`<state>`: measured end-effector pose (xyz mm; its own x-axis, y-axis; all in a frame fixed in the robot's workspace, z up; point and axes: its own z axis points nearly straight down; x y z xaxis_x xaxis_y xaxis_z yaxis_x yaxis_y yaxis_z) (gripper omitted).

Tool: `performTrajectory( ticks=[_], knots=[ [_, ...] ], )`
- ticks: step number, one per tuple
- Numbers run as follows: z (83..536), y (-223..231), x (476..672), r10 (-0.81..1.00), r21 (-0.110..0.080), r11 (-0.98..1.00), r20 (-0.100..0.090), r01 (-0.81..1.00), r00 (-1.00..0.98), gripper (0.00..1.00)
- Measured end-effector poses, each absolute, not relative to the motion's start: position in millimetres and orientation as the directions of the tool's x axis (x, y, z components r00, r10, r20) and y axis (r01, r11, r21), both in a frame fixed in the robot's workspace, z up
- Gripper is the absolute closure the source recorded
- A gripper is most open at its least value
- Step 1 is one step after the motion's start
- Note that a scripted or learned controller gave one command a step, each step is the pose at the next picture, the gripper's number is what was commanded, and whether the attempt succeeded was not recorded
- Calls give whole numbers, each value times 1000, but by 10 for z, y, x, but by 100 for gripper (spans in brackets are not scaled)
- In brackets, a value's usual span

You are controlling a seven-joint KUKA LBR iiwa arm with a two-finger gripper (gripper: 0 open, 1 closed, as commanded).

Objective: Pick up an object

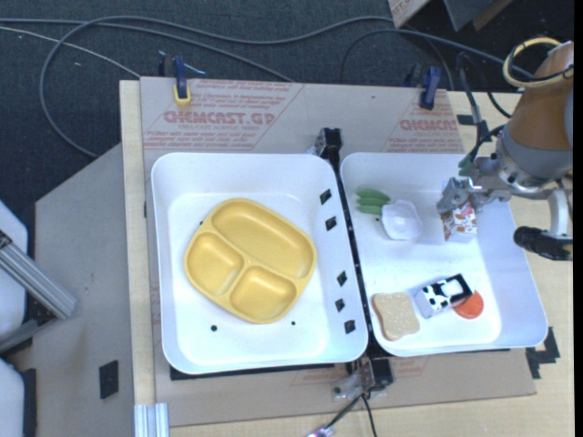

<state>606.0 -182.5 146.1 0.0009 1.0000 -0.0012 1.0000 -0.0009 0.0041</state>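
The right white bin (515, 271) holds several small items. A small red-and-white carton (464, 227) stands near its far right side. My gripper (455, 195) hangs directly over the carton's top, touching or almost touching it. To the left lie a green piece (372, 199) and a white rounded object (400, 219). Near the front edge are a slice of toast (395, 315), a black-and-white toy (443, 295) and an orange disc (470, 308).
The left white bin (173, 244) bears a yellow divided plate (250, 259). A black divider with clips (339, 244) runs between the bins. Blue clamps (180, 73) (428, 86) grip the board's far edge. Cables lie on the dark floor behind.
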Motion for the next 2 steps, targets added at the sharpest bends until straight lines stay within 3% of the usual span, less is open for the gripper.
performTrajectory(
  ticks=[2],
  knots=[
    [2481, -1754, 6057, 1000, 7, 1, -2, 1000, -1, 100]
  ],
)
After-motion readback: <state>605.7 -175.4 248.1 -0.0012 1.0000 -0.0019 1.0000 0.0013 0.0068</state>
